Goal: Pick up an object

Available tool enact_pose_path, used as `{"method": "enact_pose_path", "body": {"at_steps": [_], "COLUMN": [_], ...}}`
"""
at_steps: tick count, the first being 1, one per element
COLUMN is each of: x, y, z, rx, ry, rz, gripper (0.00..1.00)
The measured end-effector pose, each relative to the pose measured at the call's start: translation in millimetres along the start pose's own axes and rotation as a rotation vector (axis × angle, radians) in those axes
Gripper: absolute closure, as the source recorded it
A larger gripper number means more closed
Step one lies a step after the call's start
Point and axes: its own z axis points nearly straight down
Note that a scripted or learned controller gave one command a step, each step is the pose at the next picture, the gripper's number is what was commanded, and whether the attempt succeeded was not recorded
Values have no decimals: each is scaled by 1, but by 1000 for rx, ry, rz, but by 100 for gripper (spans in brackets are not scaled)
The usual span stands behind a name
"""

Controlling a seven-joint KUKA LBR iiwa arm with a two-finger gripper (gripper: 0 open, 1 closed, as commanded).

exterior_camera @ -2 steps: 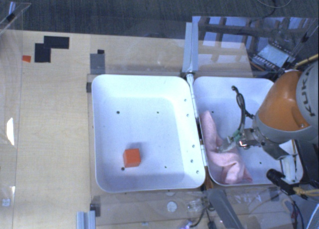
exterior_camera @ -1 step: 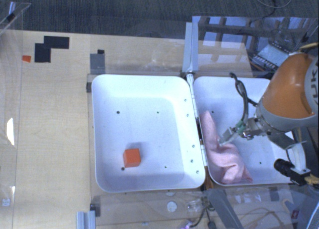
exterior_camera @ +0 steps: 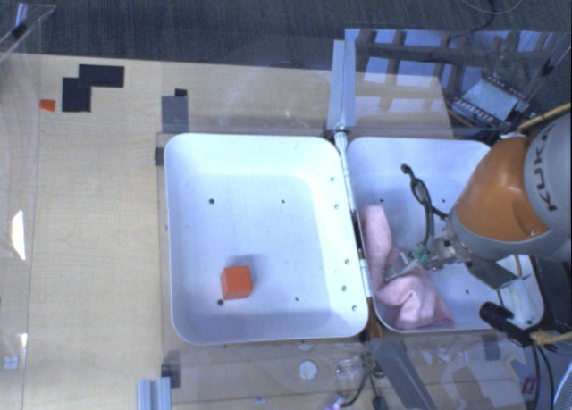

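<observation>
You see the arm [exterior_camera: 514, 203] reaching in from the right and bending low over the right bin [exterior_camera: 447, 154], with the gripper [exterior_camera: 420, 258] down at the pink cloth [exterior_camera: 407, 297] that lies against the left wall of this bin, near the front corner. The gripper is small and partly hidden under the wrist, so I cannot tell how it stands or whether it has anything in its hold; the cloth seems to rest on the bin floor. I judge that the step in hand is the grasp itself: the descent looks complete, and the lift is not yet done. The next move calls for a firm closing on a fold of the cloth and then a straight rise, because soft fabric can slip out easily, and the wall between the bins is very near. The other candidate, an orange block [exterior_camera: 237, 282], sits alone in the left bin [exterior_camera: 250, 154], toward its front, well apart from the arm.
</observation>
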Motion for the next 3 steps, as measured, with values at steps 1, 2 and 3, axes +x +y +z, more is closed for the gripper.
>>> {"method": "enact_pose_path", "body": {"at_steps": [1, 2, 3], "x": [-1, -1, -1], "y": [4, 4, 4], "z": [-13, -13, -13], "rx": [-11, -11, -11], "ry": [-5, -5, -5], "rz": [-2, -2, -2], "gripper": [100, 0, 0]}}
